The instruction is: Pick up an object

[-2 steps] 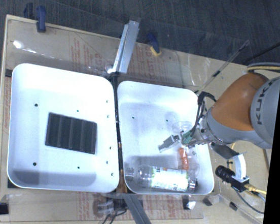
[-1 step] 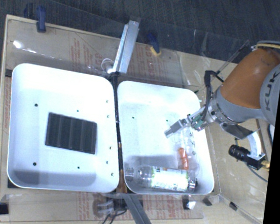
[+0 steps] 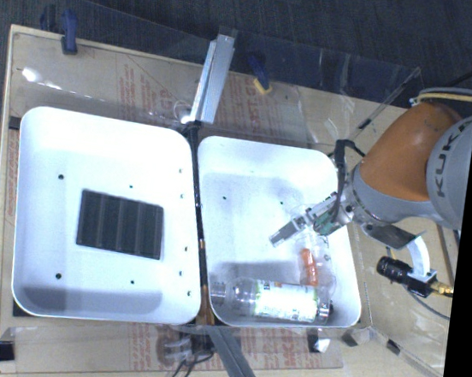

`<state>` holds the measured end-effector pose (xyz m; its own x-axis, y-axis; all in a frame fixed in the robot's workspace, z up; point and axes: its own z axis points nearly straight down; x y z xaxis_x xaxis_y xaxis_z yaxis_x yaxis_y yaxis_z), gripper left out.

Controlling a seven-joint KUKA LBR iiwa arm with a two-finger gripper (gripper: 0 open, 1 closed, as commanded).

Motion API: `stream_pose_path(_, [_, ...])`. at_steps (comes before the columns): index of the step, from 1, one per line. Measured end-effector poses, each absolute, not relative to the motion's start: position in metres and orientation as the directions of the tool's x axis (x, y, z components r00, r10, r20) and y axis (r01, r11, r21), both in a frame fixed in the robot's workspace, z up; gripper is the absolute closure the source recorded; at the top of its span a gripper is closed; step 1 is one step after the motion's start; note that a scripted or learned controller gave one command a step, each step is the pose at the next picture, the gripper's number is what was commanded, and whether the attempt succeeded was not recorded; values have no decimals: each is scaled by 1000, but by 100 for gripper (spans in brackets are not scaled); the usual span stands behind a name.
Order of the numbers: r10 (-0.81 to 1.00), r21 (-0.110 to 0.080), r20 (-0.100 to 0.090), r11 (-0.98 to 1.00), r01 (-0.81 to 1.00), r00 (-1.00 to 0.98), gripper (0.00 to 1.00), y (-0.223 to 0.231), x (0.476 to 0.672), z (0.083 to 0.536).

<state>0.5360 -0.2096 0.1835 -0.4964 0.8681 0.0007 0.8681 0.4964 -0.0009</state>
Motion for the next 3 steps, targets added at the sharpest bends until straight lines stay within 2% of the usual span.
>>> stream_pose_path(1, [907,-2,2,420,907,-420,0,-208,533,91])
stream_pose_path(2, [883,1,-1,469,883,-469,0,-211,547,162])
stream_pose_path(3, [903,-1,1,430,903,-430,0,-210,508,190])
